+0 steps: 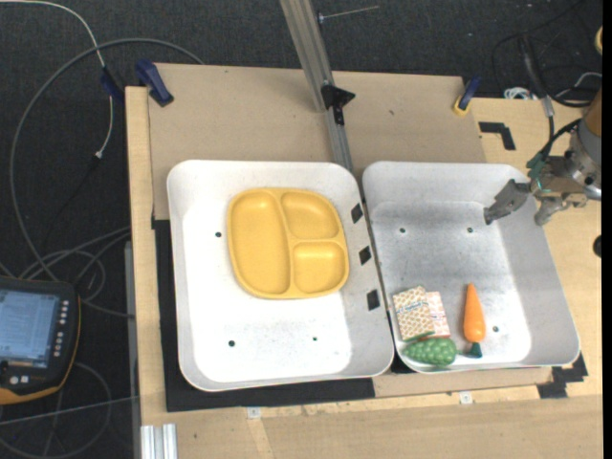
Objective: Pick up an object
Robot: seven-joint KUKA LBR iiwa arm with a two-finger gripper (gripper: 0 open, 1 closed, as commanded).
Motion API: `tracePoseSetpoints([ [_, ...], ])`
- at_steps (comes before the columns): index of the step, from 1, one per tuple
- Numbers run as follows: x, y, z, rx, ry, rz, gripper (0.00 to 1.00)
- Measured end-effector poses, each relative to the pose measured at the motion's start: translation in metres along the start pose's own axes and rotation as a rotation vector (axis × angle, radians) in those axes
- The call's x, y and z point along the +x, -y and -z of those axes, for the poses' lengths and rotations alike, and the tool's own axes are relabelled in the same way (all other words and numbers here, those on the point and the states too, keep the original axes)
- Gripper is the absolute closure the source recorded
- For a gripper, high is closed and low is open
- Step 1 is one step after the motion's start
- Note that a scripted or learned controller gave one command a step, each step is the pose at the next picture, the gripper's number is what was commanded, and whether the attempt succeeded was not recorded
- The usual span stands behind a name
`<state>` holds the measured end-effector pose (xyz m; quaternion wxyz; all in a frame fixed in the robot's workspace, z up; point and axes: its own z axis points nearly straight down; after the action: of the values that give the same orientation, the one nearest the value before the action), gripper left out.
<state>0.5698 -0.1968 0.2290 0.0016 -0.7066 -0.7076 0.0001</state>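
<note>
A two-finger gripper [524, 208] hangs over the upper right edge of the right-hand white bin [449, 256], its dark fingers spread apart with nothing between them, one fingertip [498, 210] pointing down and left above the bin's speckled floor. The graspable items lie well apart from it, clustered in that bin's near corner: an orange toy carrot [473, 315] lying roughly upright in the view with a small green stem end at its lower tip, a small patterned carton [421, 313] just to the carrot's left, and a green bumpy toy vegetable [429, 353] tucked against the carton's lower edge, close to the bin's front wall. In the left-hand white bin [201, 342], a yellow three-compartment plate [287, 242] sits toward the upper middle, tilted slightly. Both bins rest side by side on a tan bench [249, 113], where a metal rail [311, 36] runs down toward the gap between them. A handheld control pendant [33, 338] with a lit screen lies on the dark floor at the far left, among loose cables [67, 27].
</note>
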Motion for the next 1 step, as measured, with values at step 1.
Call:
tracePoseSetpoints([
  [1,0.0,-0.0001,0.0001,0.0,0.0,0.0,0.0],
])
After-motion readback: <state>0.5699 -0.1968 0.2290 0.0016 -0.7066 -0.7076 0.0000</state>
